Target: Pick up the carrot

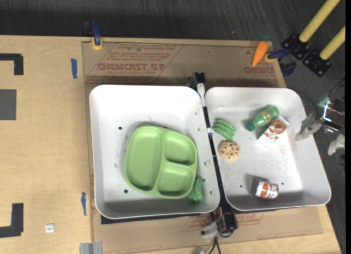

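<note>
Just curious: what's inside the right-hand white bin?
The right bin holds a green bottle, a red-and-white packet, a cookie, a green leafy piece and a can. Nothing is stacked.

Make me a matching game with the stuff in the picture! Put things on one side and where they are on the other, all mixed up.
Things:
1. green divided plate
2. cookie
3. carrot
4. red and white can

Places:
A. on the cardboard behind the right bin, outside both bins
B. in the left bin
C. near the front edge of the right bin
D. in the right bin, close to the divider between the bins, just below a green ridged item

Pairs: 1-B, 2-D, 3-A, 4-C
</note>
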Tool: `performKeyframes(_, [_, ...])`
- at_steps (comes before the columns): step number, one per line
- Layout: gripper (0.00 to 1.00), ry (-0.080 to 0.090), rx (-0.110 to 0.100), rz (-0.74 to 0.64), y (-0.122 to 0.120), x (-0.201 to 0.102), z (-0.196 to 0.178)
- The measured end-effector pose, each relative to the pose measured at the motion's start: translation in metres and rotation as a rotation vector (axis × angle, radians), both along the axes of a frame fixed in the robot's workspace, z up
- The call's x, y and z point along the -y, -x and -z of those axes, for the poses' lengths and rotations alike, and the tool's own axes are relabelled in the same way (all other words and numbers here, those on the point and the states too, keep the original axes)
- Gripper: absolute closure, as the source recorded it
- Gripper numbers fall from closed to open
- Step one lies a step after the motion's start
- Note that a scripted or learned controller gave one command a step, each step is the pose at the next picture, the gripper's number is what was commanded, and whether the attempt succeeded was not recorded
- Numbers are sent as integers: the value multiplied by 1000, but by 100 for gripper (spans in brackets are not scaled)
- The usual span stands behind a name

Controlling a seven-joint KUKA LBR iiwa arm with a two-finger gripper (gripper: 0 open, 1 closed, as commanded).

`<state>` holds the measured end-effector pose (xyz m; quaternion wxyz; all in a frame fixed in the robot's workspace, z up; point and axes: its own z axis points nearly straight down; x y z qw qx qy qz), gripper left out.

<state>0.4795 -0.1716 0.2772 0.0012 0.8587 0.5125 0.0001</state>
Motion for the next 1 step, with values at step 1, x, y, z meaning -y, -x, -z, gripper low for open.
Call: performKeyframes(1, [0,-4,-5,322,1,35,60])
